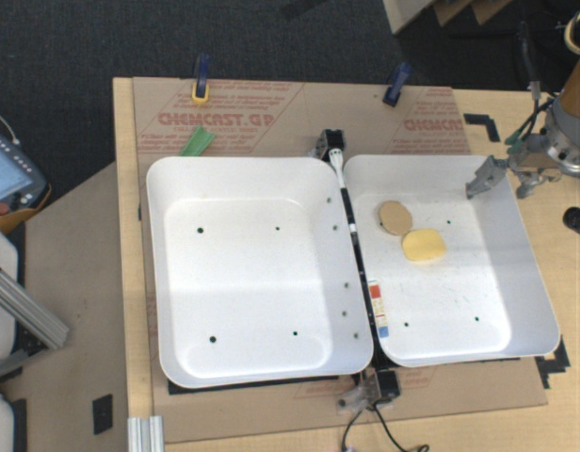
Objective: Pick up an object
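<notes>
- The jaws (505,174) are seen at the far right of the camera view, above the upper right corner of the right bin (516,281); two grey prongs point apart, one down-left toward the bin floor and one to the right, so they are read as spread, with nothing between them.
- The arm (563,130) enters from the right edge; only its wrist end and some cabling are visible.
- Two objects are noted in the right bin, left of centre and toward its upper half: a tan flat disc (395,217) and, just below and to its right, a pale yellow rounded piece (424,246). The two appear touching or very nearly so; which cannot be told.
- Both objects lie well apart from the jaws, to their lower left.
- The left bin (177,281) is marked with dark dots on its floor.
- A green tag (198,141) lies on the cardboard-covered counter (271,111) above the left bin; clamps are seen at the board's far edge.
- Step in hand, as judged: approach. No grasp has been made and neither object is lifted.
- Next move, as judged: the jaws would need to be carried left and downward across the bin, centred over one object, and lowered before closing.
- The yellow piece looks thicker and may offer better purchase; the flat disc could slip beneath the prongs.
- The closeness of the pair is flagged as a risk: one may be nudged while the other is approached.
</notes>
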Robot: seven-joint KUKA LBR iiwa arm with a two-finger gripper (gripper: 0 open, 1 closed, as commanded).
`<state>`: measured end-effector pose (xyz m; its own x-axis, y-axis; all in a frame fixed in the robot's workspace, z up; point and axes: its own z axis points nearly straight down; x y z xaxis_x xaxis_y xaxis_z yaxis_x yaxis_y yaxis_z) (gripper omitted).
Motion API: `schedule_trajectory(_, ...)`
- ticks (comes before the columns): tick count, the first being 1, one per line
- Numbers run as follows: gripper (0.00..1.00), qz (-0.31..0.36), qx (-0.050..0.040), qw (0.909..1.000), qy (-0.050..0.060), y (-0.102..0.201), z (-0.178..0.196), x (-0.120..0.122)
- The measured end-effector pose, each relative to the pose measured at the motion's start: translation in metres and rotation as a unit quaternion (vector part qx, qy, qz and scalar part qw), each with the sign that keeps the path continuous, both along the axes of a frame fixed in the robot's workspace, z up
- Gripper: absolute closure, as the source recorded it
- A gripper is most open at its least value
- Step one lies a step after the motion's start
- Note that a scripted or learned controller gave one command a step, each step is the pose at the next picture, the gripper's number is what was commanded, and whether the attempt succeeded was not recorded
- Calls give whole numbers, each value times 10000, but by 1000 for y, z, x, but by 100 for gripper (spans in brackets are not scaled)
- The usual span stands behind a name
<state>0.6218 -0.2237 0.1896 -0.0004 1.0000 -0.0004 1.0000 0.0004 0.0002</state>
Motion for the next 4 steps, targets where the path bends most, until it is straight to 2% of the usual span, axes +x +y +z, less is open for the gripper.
schedule_trajectory(1, 0, 15, -43, 9999, -108, 0, 197, 44)
schedule_trajectory(2, 0, 4, -41, 9999, -99, 1, 333, 11)
schedule_trajectory(3, 0, 55, 17, 10000, 2, 113, 320, 17)
schedule_trajectory(4, 0, 59, 12, 10000, -40, 213, 347, 46)
